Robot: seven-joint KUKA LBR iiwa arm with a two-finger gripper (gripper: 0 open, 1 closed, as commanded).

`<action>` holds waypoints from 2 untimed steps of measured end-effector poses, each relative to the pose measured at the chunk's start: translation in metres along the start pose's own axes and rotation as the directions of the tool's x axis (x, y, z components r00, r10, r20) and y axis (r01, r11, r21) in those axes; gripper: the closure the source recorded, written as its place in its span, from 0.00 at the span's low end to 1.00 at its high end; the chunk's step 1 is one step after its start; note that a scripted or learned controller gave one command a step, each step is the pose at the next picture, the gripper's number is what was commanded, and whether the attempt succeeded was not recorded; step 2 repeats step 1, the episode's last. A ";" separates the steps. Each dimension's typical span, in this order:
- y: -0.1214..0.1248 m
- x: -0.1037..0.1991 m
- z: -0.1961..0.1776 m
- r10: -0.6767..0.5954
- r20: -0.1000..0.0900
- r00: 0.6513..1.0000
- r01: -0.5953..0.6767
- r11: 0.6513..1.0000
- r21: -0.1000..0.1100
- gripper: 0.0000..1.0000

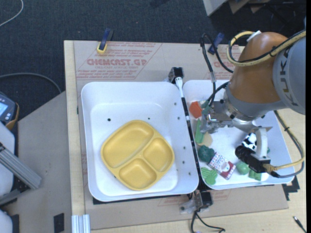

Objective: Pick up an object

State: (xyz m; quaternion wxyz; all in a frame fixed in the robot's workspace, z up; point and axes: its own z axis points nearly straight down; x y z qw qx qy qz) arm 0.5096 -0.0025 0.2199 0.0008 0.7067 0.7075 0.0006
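Plainly nothing is lifted yet: the gripper (pixel 209 124) hangs low over the left side of the right bin (pixel 227 143), tucked under the bulk of the wrist, and from this angle I cannot tell whether it is open or closed. The likeliest things to pick all lie in that bin, crowded along its left wall and front edge. An orange piece (pixel 195 109) sits toward the back, a pale yellowish piece (pixel 207 139) lies just in front of the gripper, and a dark green lump (pixel 206 154) touches or nearly touches that. Nearer the front are a red-and-white packet (pixel 221 163), a light green leafy piece (pixel 209 175) and a green block (pixel 241 169), with a small black-and-white figure (pixel 250 141) further right. They all look like small, light toy pieces, probably plastic or foam, so weight should not matter; slipping and crowding are the likelier troubles. The pale piece and the orange one look rounded and smooth, best taken across the narrow middle. Both lie close to the bin wall, which leaves little room on that side. The packet looks flat and thin, hard to get under. The green block, standing a little apart with straighter sides, seems the surest hold. In the left bin (pixel 126 103) a yellow divided plate (pixel 138 154) lies flat; stiff and wide, it could only be pinched at its rim.
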 end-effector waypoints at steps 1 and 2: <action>-0.008 0.008 0.003 0.001 -0.001 1.000 -0.001 1.000 0.006 1.00; -0.008 0.008 0.003 0.001 -0.001 1.000 -0.001 1.000 0.006 1.00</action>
